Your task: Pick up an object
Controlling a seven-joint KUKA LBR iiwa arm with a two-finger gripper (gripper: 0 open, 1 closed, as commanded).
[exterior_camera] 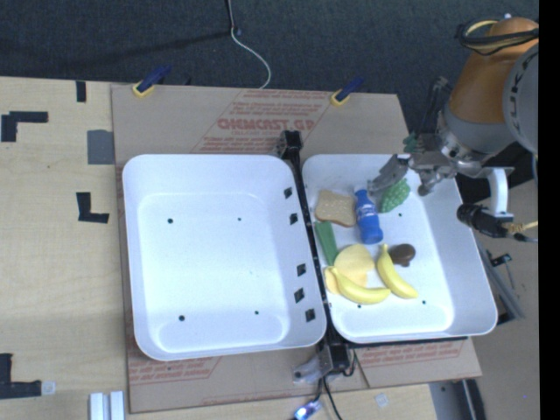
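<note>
Fingers of the gripper slant down to the left over the upper part of the right bin; whether they stand wide or narrow I cannot tell, since only one grey tip shows clearly. That tip lies against a small green thing, bumpy in texture and rounded, near the bin's upper middle; I cannot tell if it is gripped.

Just left of the green thing lies a blue bottle, short, with a paler cap end pointing toward the bin's top and its body tilted slightly. Touching its left side is a slice of bread, tan with a darker crust. Below the bread, along the bin's left wall, lies a long green strip. Toward the bin's lower middle sits a pale yellow rounded fruit, with one banana curving beneath it and a second banana just to its right. A small dark brown lump sits beside the second banana's upper end.

The left bin stands beside the right one, their rims touching. Both rest on a cardboard sheet on the bench. The arm shows its orange band at the upper right.
</note>
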